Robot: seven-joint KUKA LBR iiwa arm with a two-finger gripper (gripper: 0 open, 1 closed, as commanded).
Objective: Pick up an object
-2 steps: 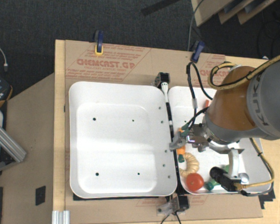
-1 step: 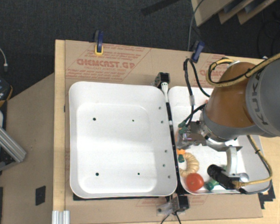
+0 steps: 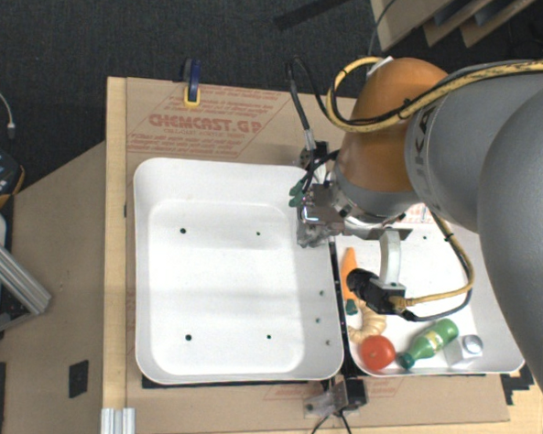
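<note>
My gripper point(image 3: 309, 225) hangs over the right edge of the left white bin point(image 3: 159, 250), close to the wall between the two bins. The right bin point(image 3: 483, 362) is largely covered by the arm. In its near left part lie an orange carrot-shaped piece point(image 3: 348, 262), a beige object point(image 3: 371, 324), a red ball-like object point(image 3: 378, 353), a green bottle point(image 3: 429, 340) and a small silvery piece point(image 3: 471, 345). The carrot piece lies just to the right of the gripper and below it in the view. Nothing shows in the gripper's grasp.
Both bins rest on a brown cardboard sheet point(image 3: 213, 116) with a blue clamp point(image 3: 193, 74) at its far edge. A thin black rod point(image 3: 299, 98) slants up behind the gripper. Dark floor surrounds the bench.
</note>
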